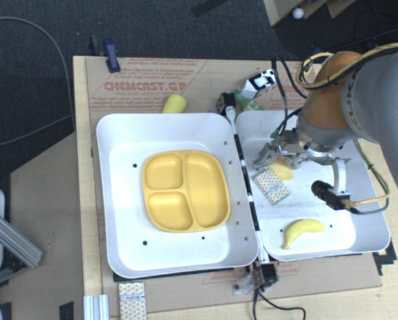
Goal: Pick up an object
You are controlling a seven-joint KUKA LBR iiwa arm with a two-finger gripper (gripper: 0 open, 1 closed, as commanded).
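In the right bin (pixel 369 235) lie a yellow banana (pixel 301 231), a small patterned packet (pixel 272 186) and a pale yellow piece (pixel 283 172) beside the packet. My gripper (pixel 279 153) is low in the bin's upper left part, just above the pale yellow piece and the packet's top edge. The wrist and arm (pixel 339 105) hide what is directly beneath them. In the left bin (pixel 119 199) rests a yellow divided plate (pixel 185 190).
A yellow cylinder (pixel 175 103) lies on the bench behind the left bin. A white, black and green item (pixel 257 87) stands behind the right bin. A blue clamp (pixel 110 54) is at the back left, and a patterned packet (pixel 132 299) at the front.
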